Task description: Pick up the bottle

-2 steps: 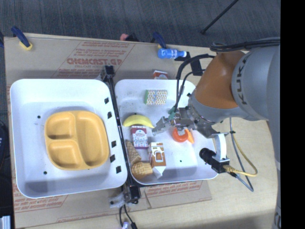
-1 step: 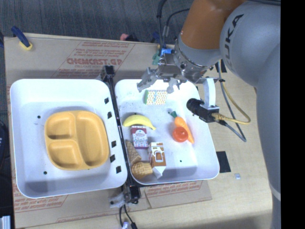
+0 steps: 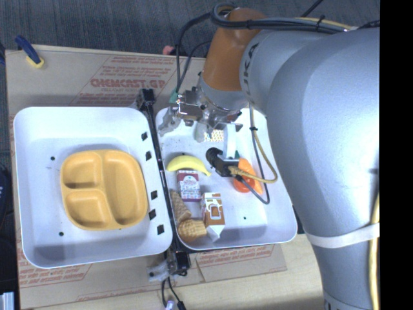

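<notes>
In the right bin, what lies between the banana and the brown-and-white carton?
In the camera view, a small red-and-white box lies between the banana and the brown-and-white carton.

the near bin (image 3: 281,225) under the silver-grey gripper (image 3: 188,123) and the far bin (image 3: 26,173) are white, the far one holding a mustard-yellow divided tray (image 3: 103,187). closest to the gripper is a yellow banana (image 3: 187,165), then a red-and-white packet (image 3: 189,187), a brown-and-white carton (image 3: 214,210) and a tan cone (image 3: 178,205) with a criss-cross pattern, with an orange thing (image 3: 246,173) off to one side. the cardboard (image 3: 122,82) is brown with red print.
</notes>
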Robot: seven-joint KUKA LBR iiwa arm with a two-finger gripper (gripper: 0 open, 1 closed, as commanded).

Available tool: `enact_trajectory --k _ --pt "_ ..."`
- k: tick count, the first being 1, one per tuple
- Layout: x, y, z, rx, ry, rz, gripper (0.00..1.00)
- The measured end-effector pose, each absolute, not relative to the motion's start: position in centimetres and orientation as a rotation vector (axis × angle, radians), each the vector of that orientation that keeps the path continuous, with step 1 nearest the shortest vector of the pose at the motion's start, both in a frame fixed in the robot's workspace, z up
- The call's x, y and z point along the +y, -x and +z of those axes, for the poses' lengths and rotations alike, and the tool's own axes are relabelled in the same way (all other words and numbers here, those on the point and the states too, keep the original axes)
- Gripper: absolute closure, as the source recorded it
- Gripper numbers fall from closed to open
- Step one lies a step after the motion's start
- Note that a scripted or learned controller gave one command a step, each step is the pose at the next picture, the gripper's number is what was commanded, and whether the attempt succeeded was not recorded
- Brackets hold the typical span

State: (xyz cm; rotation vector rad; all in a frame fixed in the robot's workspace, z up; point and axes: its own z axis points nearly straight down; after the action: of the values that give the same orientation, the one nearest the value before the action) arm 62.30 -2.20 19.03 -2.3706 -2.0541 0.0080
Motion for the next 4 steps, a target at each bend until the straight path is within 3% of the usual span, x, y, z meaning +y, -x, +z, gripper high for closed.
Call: enact_trajectory --k 1,2,3,4 --pt "-2.2 -62.4 20.1 -2.059 2.365 0.009 1.0" --pt "-1.5 -56.1 19.2 -2.234 2.203 0.006 1.0" --pt "3.8 -47.5 19.1 -2.442 1.969 0.006 1.0" --pt "-3.5 -47.7 27.8 -2.514 1.884 0.002 1.0"
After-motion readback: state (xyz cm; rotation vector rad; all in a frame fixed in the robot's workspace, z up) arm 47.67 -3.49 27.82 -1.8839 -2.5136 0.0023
